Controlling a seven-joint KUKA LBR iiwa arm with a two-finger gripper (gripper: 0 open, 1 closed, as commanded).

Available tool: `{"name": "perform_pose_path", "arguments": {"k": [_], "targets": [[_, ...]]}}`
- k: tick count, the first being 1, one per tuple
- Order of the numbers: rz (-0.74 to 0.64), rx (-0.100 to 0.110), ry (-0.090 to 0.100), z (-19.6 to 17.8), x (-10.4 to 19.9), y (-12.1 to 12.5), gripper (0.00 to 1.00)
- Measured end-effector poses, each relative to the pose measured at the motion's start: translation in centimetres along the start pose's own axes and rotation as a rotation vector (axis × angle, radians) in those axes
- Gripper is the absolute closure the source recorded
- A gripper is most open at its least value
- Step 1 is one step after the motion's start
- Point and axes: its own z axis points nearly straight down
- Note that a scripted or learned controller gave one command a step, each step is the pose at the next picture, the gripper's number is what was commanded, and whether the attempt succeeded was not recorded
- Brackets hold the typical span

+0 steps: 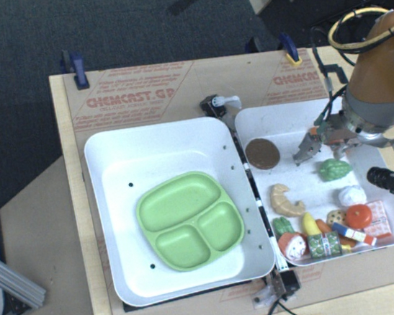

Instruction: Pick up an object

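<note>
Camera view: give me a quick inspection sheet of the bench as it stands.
Surface: brown board bench bearing the left white bin and right white bin.
Job's things: round brown disc, green leafy toy, tan curved piece, white ball, red round toy in the right bin.
Clutter: green three-compartment plastic tray in the left bin.
Grippers: gripper low over the right bin, nothing seen in it.
Cables: black cable at the front edge.
Surroundings: dark carpet.
</note>
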Motion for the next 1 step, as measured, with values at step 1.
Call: {"name": "perform_pose_path", "arguments": {"k": [1], "targets": [[0.011,-0.001,-0.005,8.03,-7.17,1.89,0.0]]}}
